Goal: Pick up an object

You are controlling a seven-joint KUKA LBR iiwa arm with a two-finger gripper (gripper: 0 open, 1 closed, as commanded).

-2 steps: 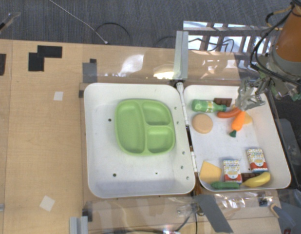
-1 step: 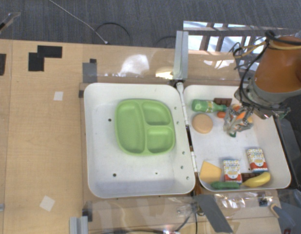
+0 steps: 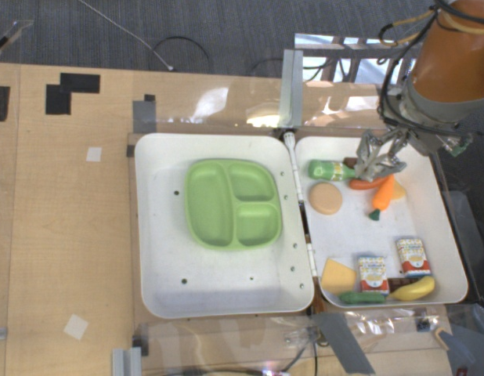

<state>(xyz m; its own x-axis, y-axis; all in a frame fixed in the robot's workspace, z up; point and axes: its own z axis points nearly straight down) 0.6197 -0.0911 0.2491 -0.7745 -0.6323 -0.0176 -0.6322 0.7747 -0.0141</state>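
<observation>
Banana [image 3: 413,290] lies well below hand [image 3: 375,166] lowered over carrot [image 3: 381,194]

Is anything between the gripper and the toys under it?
Nothing visible. The gripper hangs directly over the red chili in the right bin, with the carrot and green bottle beside it.

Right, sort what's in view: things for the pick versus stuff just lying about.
For the pick:
gripper
toy carrot
green bottle
round cookie
two juice cartons
banana
cheese wedge

Lying about:
green divided plate
left bin
black cable
</observation>
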